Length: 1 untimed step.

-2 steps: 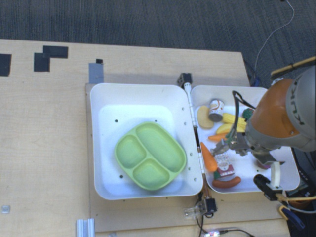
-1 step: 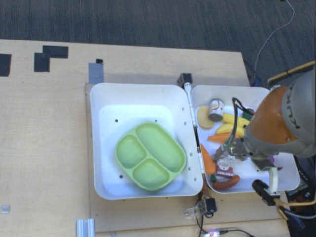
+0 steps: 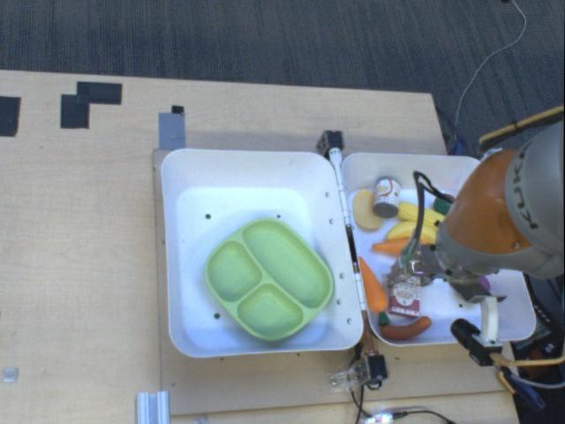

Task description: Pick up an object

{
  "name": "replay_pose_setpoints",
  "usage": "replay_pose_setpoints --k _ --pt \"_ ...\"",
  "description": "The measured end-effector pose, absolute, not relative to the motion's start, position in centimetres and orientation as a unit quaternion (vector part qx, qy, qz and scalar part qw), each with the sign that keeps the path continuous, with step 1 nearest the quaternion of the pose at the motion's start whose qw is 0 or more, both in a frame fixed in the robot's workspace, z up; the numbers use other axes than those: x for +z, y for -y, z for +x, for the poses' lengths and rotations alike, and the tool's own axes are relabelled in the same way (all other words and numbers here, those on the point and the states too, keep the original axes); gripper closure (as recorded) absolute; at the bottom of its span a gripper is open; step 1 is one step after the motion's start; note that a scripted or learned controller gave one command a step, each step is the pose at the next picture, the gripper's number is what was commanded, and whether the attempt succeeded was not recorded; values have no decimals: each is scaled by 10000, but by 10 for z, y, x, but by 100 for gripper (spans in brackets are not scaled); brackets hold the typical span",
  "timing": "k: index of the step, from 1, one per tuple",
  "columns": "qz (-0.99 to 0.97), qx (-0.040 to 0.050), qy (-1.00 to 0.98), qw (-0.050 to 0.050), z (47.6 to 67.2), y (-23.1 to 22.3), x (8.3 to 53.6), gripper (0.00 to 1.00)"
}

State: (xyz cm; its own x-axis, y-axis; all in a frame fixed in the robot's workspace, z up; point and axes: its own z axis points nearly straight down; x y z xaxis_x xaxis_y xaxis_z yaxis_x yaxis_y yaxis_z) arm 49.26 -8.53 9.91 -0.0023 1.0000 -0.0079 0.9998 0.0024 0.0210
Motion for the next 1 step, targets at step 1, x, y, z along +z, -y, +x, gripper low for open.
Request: replay_pose_setpoints --k 1 --pt "7047 16 -7095 15 578 43 185 100"
